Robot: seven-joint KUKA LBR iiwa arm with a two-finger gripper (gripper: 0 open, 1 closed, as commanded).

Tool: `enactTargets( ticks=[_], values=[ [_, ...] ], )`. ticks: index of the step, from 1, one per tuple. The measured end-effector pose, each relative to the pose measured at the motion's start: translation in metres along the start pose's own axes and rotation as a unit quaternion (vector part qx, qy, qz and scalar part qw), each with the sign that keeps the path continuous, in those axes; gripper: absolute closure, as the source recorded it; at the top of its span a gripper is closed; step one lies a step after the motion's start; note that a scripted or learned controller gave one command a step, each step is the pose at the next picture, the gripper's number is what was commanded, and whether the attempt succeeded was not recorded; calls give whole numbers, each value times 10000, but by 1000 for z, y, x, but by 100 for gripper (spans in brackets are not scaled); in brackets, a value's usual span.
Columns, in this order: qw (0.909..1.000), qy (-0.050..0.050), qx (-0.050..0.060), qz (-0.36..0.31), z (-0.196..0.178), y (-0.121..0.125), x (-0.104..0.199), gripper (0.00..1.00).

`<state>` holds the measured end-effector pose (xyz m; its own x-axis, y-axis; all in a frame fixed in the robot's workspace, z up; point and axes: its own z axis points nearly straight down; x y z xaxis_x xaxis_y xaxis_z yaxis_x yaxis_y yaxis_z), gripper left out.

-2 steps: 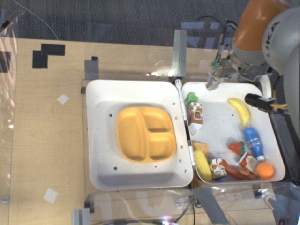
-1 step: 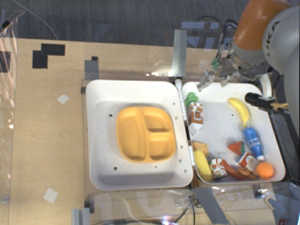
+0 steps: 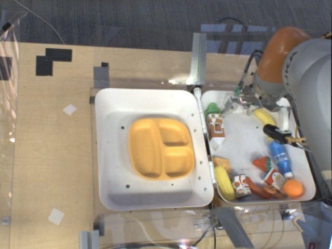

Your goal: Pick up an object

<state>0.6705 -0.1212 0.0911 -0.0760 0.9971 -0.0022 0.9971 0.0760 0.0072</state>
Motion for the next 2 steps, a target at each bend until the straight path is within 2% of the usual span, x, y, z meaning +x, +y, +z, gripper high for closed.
enactTargets(
  ticks=[1, 2],
  values=[
    [9999, -29, -25, 121, -47, -21, -90, 0],
    [9984, -12, -53, -567, -144, -43, -33, 0]
  ],
)
